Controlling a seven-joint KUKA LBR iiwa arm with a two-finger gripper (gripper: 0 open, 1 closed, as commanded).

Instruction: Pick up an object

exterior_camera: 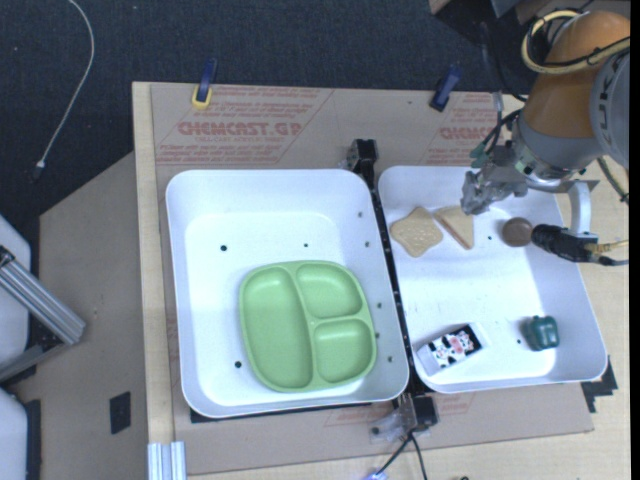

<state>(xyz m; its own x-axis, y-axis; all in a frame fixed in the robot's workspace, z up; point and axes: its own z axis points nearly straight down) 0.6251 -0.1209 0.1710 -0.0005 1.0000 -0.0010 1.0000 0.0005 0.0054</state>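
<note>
Toast slice (416, 233) just beside tool (476, 200)

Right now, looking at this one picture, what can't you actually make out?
- Gripper, camera view: the arm's own wrist covers its fingertips, so open or shut is unclear.
- Tan wedge: its upper end sits under the gripper; touching or not, unclear.
- Small black-and-white box: print too small to read.
- Brown round object and teal object: too small to identify.

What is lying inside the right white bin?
In the right bin: two toast-like pieces, a brown round thing, a teal object, a black-and-white item. The gripper covers what is beneath it.
</note>
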